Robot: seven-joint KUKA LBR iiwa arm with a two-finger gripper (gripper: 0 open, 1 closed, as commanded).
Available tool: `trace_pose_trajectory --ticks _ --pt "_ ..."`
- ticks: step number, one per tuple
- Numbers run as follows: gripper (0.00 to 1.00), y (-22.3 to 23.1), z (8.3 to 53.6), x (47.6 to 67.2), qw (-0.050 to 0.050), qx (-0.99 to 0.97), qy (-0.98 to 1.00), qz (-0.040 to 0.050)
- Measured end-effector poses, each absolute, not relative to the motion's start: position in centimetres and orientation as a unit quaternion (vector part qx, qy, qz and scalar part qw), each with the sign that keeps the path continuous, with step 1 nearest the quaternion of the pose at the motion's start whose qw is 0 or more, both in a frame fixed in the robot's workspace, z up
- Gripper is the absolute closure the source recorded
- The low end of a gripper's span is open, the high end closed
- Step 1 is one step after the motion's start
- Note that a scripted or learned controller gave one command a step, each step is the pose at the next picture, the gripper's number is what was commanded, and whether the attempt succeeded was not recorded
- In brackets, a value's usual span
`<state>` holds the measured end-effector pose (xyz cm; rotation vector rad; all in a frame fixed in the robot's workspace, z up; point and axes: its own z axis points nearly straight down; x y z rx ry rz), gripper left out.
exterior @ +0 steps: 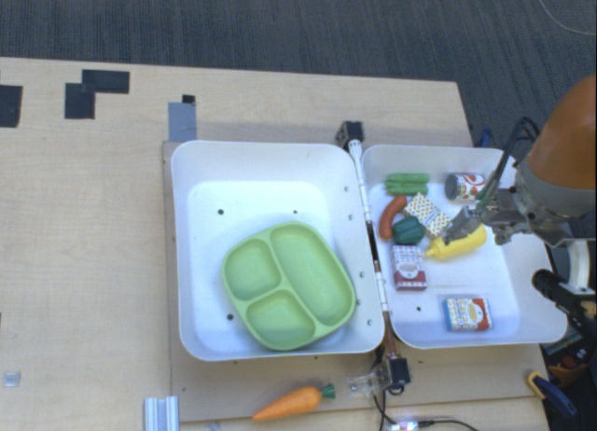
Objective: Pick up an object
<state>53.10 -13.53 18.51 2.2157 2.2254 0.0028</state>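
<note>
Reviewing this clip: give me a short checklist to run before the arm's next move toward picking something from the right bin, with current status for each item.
1. Gripper over the right bin: ok.
2. Target nearby: the yellow banana lies right under the fingertips: ok.
3. Object held between fingers: cannot tell.
4. Crowding: the patterned packet and dark green vegetable lie close beside the banana: not ok.
5. Easier targets: the small box lies apart: ok.
6. Green divided plate sits in the left bin, away from the arm: ok.
</note>
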Motion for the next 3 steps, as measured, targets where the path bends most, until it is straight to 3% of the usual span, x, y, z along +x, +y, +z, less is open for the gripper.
trace_pose_trajectory --ticks 1,2,3 --pt "0.00 -10.8 9.8 54.5 0.005 0.707 0.707 0.0036" --pt "1.00 -10.6 10.9 54.6 0.005 0.706 0.708 0.0060" --pt "0.00 -10.6 10.9 54.6 0.005 0.706 0.708 0.0058"
